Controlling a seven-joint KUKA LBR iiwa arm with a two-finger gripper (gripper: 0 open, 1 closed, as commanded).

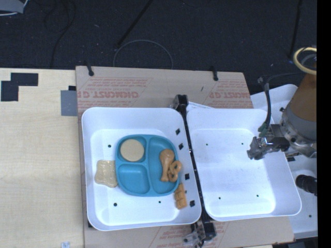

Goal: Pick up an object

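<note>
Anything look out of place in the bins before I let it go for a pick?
Mostly tidy. Two pale toy food pieces lie off the blue divided plastic tray in the left white bin: a beige slab at its left edge and a small tan piece at its lower right corner.

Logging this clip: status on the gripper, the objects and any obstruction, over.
Gripper over right bin, near its right wall, holding nothing seen. Blue tray with food pieces in left bin, untouched. Divider between.

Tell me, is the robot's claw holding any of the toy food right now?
No. The gripper hangs over the right bin with nothing between its fingers. The toy food sits in the left bin, on and around the blue tray.
</note>
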